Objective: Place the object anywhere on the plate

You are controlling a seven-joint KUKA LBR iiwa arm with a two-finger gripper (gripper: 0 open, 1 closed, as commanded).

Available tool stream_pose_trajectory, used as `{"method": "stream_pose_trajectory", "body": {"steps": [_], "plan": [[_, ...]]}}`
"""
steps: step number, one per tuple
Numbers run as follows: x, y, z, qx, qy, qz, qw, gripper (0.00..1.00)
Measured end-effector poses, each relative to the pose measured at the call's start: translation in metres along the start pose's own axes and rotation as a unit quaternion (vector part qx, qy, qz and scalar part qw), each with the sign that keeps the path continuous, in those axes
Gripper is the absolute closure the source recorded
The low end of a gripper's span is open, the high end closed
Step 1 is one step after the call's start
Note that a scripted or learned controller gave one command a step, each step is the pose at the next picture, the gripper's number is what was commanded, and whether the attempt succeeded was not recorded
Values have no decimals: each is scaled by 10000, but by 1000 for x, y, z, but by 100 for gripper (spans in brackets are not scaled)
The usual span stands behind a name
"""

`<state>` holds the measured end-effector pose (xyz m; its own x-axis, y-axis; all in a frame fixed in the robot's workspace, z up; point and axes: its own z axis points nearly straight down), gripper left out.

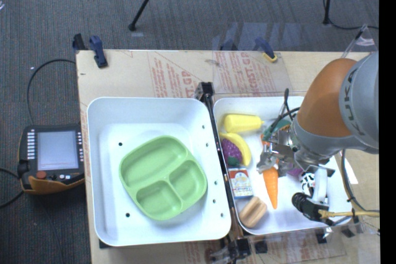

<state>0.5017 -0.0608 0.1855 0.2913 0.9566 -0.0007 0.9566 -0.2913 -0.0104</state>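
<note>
The plate (pixel 162 177) is pale green, in a white bin (pixel 105 133). The carrot (pixel 271 187) is orange (banana (pixel 238 146) yellow, grapes (pixel 231 150) purple).

— Anything legible?
— Dark letters on the grey arm (pixel 362 102), at three o'clock: "KU", running sideways, the rest cut off.
— And across the bench top (pixel 179 71)?
— Red print and red lines toward twelve o'clock, upside down, too faint to make out.
— On the small carton (pixel 239 182) in the right bin (pixel 281 225)?
— Red-and-white label near five o'clock, too small to read.
</note>
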Motion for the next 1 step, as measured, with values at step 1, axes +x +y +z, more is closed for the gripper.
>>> {"method": "stream_pose_trajectory", "body": {"steps": [1], "plan": [[66, -31, -73, -38, 23, 207, 9998, 100]]}}
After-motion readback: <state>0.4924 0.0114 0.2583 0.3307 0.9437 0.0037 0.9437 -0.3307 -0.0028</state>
